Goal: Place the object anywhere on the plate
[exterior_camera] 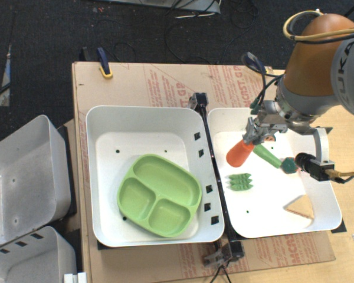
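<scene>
A light green divided plate [159, 196] lies in the left bin [100, 128]. Over the right bin [327, 214], my gripper [252, 139] points down and to the left. Its fingers are shut on the upper end of an orange carrot-shaped object [240, 152], which slants down-left from the fingertips near the bin's left wall. The plate is well to the left and below, across the divider between the bins.
In the right bin lie a green stick with a teal end [276, 159] just right of the orange object, a small ridged green piece [240, 182] and a tan wedge [300, 207]. A black fitting on the arm [311, 165] hangs over the bin's right side.
</scene>
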Controlling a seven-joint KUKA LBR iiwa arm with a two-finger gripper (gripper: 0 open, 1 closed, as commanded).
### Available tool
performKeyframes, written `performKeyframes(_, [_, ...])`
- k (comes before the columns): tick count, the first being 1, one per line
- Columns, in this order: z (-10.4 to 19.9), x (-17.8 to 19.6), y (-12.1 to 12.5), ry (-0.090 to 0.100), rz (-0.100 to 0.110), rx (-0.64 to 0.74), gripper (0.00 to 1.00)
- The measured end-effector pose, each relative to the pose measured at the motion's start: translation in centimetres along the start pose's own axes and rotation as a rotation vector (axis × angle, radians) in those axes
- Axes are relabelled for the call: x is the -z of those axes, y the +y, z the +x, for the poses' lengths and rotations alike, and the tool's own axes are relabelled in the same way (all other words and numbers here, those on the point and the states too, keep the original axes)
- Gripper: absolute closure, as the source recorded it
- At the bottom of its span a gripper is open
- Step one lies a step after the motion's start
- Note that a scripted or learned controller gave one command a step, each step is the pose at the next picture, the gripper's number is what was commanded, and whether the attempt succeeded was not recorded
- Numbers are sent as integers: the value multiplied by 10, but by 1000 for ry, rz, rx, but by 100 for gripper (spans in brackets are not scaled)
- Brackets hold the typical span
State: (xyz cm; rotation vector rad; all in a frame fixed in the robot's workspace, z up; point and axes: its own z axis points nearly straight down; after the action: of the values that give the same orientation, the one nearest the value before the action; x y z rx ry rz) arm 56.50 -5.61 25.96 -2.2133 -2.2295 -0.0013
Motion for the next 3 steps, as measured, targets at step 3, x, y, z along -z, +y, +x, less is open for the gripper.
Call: performKeyframes(3, [154, -32, 34, 0, 0, 1, 100])
